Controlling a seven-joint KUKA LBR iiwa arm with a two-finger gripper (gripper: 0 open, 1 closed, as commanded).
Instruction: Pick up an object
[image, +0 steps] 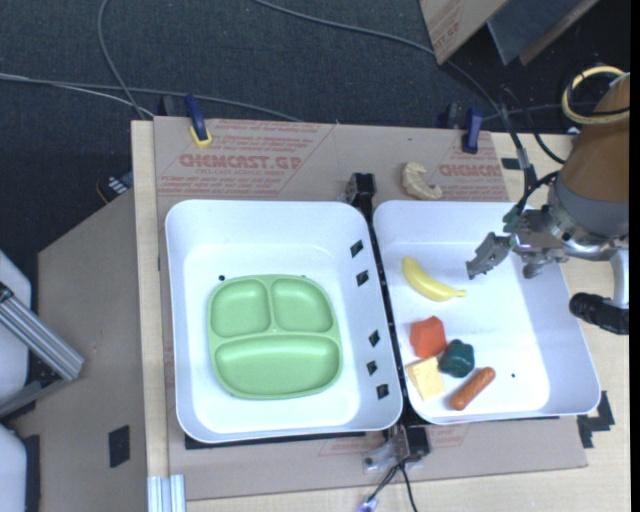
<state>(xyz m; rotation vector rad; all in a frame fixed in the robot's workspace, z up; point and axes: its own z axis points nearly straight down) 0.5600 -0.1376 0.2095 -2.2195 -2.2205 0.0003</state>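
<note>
**Hand above the right bin, banana nearest**

The surface (250, 160), a cardboard-covered board, carries two white bins. Far to the hand's left, the left bin (190, 300) holds a green divided plate (275, 335). The right bin (560, 350) holds a yellow banana (432, 281) just left of the hand (487, 259) and slightly nearer the viewer, its long axis running left-to-right with a mild downward slant. Farther below lie a red piece (428, 336), a teal piece (458, 358), a yellow block (426, 379) and a sausage (472, 389). The hand appears released, its fingers spread and nothing between them. The banana is judged the closest candidate; a short leftward, descending move would likely be needed.
</note>
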